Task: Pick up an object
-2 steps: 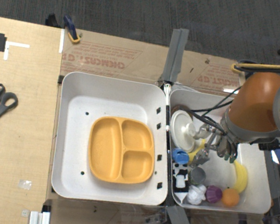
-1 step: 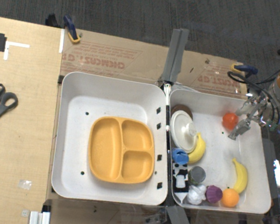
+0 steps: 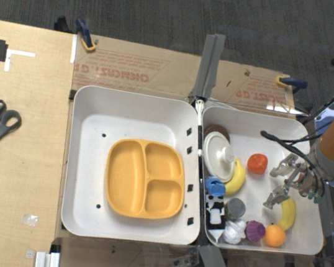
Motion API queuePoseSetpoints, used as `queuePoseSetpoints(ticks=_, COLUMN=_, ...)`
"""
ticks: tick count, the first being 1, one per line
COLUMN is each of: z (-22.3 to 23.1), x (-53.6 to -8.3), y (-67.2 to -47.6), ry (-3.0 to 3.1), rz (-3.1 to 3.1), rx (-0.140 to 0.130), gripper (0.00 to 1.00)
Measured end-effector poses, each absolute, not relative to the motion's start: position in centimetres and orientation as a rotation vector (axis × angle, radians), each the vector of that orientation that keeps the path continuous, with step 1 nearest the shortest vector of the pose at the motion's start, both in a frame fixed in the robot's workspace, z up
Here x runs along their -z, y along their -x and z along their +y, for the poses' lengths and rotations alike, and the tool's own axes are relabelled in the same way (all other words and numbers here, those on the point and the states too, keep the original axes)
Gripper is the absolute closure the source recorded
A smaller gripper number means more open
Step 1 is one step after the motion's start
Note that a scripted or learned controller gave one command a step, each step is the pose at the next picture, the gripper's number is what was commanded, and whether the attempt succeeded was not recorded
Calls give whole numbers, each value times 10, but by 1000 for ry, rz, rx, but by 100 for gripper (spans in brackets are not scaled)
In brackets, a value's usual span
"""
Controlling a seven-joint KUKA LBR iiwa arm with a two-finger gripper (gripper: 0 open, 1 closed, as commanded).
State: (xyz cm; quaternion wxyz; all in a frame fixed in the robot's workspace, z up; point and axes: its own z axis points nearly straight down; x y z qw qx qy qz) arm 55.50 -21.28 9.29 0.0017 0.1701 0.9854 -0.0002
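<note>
Looking at it, nothing's picked up yet imo. The gripper [image 3: 280, 183] hangs over the right bin [image 3: 300, 245] with its fingers spread apart and nothing between them. Closest candidate is the small banana [image 3: 288, 214] just beside and below it; the orange ball [image 3: 274, 235] and tomato [image 3: 257, 163] are near too. Descend, close, lift are all left.

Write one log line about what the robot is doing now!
task: pick up an object | gripper: above right bin, beside small banana | holding: nothing seen | left bin: yellow tray
</note>
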Motion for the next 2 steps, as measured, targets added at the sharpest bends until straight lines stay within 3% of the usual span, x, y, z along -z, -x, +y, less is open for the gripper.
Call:
queuePoseSetpoints(ticks=1, z=-169, x=-93, y=-611, ry=-1080, rz=2945, rx=1, gripper=0)
queuePoseSetpoints(ticks=2, z=-118, x=-95, y=-626, ry=-1149, rz=2915, rx=8, gripper=0)
